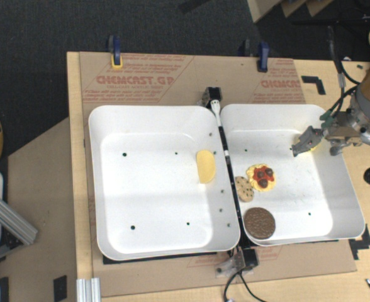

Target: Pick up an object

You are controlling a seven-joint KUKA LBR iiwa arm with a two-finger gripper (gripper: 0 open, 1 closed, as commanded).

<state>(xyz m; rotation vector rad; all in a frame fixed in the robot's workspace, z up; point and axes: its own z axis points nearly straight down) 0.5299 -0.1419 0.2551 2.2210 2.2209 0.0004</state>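
Far to the gripper's left, a pale yellow oval piece (205, 167) lies in the left white plastic bin (109, 131). Nearer, down and to its left in the right white plastic bin (342, 194), sit a speckled tan cookie (244, 188), a small round pizza with red toppings (262, 177) and a dark brown chocolate cookie (259, 223). The gripper (304, 143) hovers above them, nothing visibly between its fingers; their spread is unclear. Picking appears not yet done.

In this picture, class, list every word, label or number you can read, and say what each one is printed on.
"CHEMCAST G P" in red, on the brown board behind the left bin.
A second red print, on the same board behind the right bin; it is cut short and blurred, and likely repeats the same word.
The smaller red lines above both are too blurred to read.
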